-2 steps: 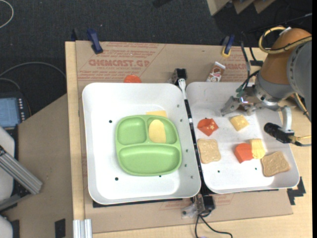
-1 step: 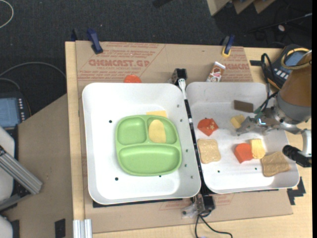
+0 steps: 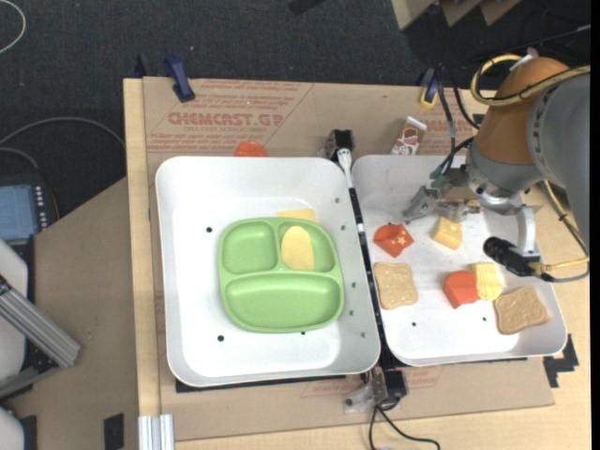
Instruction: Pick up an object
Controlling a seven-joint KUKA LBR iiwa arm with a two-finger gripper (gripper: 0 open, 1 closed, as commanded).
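Note:
My gripper [image 3: 442,206] hangs over the back of the right bin [image 3: 412,340], its dark fingers spread open with nothing between them. Just below it lies a pale yellow cheese wedge [image 3: 448,233]. A red strawberry-like piece [image 3: 394,239] sits to the wedge's left. One slice of toast [image 3: 395,284] lies near the bin's left wall and another slice [image 3: 520,309] at the front right. An orange-red block [image 3: 460,289] touches a yellow piece [image 3: 487,279] mid-bin.
The left bin [image 3: 187,345] holds a green divided plate [image 3: 279,275] with a yellow item [image 3: 297,247] in one compartment. A small carton [image 3: 408,137] and an orange object [image 3: 249,148] lie behind the bins. Blue clamps [image 3: 178,78] grip the board's back edge.

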